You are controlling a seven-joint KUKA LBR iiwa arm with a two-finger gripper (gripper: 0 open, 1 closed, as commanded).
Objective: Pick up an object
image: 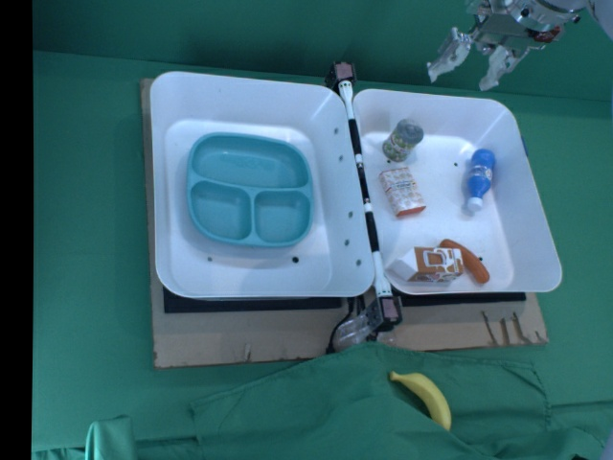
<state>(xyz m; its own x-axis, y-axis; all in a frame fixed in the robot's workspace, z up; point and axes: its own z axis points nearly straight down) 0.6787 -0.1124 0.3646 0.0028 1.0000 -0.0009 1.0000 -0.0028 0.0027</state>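
Green cloth is covering the bench, where two white bins are sitting side by side: the left bin is holding a teal divided plate, and the right bin is holding a small jar, a blue bottle, a snack packet, a carton and a sausage. Above the right bin's far edge the gripper is hanging with fingers spread, pinching nothing. The bottle, lying alone and well apart from the rest, is probably light, stiff and rather slippery, so gripping across its body looks safest.
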